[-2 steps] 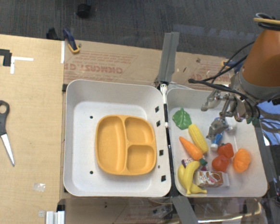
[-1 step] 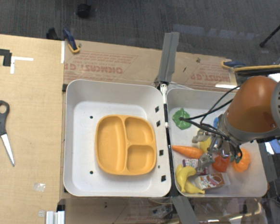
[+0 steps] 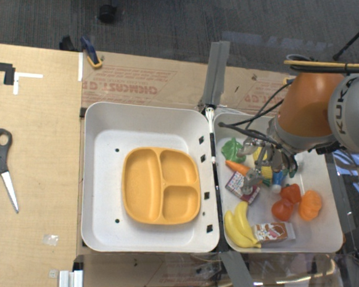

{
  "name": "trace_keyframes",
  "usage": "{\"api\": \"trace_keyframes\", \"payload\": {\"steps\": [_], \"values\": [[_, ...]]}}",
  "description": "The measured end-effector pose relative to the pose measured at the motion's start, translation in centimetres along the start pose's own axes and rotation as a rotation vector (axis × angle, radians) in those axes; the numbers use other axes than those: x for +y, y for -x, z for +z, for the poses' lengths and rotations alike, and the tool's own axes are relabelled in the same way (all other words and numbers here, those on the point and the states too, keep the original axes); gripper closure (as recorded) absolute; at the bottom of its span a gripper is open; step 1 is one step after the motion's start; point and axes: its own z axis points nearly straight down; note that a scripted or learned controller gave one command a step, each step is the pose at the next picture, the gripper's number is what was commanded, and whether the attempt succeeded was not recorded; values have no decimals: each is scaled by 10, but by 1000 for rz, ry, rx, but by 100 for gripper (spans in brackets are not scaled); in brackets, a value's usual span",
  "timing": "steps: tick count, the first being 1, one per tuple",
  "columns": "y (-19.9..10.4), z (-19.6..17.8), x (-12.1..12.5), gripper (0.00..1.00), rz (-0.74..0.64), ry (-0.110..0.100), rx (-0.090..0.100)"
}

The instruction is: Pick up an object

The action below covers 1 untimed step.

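My gripper [image 3: 259,172] hangs low over the right bin [image 3: 327,235], in its upper middle part, with my grey arm and its orange band [image 3: 307,103] reaching in above it from the right. The toys lie crowded right around it. Just to its left sits a green toy [image 3: 232,149], and below that an orange carrot [image 3: 237,167] lies slanted, its thick end pointing toward my fingers. Directly under the gripper is a small dark red packet [image 3: 237,183], tilted, so close that I cannot tell whether my fingertips touch it or only hover over it. A small blue piece [image 3: 279,177] and a bit of yellow show at the gripper's right side, partly hidden by the metal. Further right and a little lower lie two red-orange round toys [image 3: 286,202], touching each other, and an orange pumpkin-like one [image 3: 311,205] beside them. Near the bin's front wall a yellow banana bunch [image 3: 239,227] curves along, with a flat brown and white carton [image 3: 274,232] lying just to its right.

From this slant, with cables and the wrist in the way, how wide my fingers stand is not clear, and I see nothing plainly caught between them.

The left bin [image 3: 97,164] holds a yellow divided plate [image 3: 161,186] at its middle, well apart from my gripper. On the bench at far left lies a pair of scissors [image 3: 2,163].
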Motion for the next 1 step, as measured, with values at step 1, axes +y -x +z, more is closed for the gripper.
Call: {"api": "trace_keyframes", "payload": {"steps": [1], "values": [[1, -11, 0, 100, -2, -1, -3]]}}
